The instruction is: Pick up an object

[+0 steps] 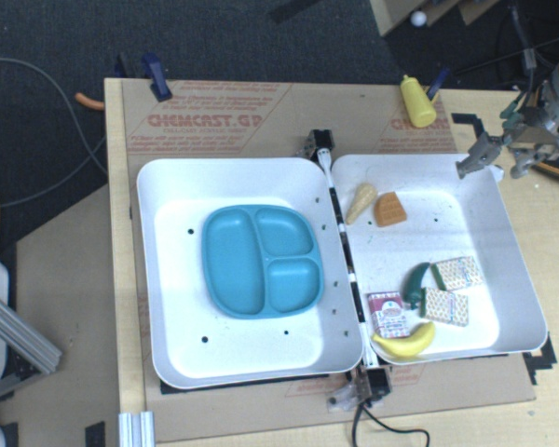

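Note:
The right bin (503,240) holds several small items. A cream cone (361,201) and an orange-brown chunk (389,209) lie near its back left. At its front lie a green item (416,282), two patterned packets (456,271) (446,306), a red-and-white packet (388,313) and a yellow banana (405,343). My gripper (497,162) hangs over the bin's back right corner, open, with nothing between its fingers. It is well apart from all the items.
The left bin (168,203) holds a blue divided plate (261,259). A yellow clamp (416,101) and a blue clamp (156,75) sit on the board behind the bins. A black divider (340,240) runs between the bins.

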You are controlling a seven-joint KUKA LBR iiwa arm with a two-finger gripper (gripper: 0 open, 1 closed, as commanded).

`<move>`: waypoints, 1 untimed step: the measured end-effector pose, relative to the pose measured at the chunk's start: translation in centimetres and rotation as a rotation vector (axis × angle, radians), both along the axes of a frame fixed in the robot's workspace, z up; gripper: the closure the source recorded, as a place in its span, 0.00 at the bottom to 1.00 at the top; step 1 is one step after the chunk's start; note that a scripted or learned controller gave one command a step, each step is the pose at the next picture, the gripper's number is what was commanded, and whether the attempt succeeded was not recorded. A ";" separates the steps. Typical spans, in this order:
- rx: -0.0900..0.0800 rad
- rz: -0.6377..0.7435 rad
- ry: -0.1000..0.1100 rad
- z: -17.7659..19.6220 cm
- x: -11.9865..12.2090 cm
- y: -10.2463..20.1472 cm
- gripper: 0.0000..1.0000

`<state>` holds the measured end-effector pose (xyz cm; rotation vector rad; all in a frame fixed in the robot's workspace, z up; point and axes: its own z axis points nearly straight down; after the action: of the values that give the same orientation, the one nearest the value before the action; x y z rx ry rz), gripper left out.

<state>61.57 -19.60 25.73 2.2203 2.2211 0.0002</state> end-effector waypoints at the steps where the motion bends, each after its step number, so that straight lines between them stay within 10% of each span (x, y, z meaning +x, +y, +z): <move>1: 0.001 0.000 0.003 -7.6 -4.1 4.0 0.00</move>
<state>57.48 -15.64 18.10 2.2221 2.2233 -0.0010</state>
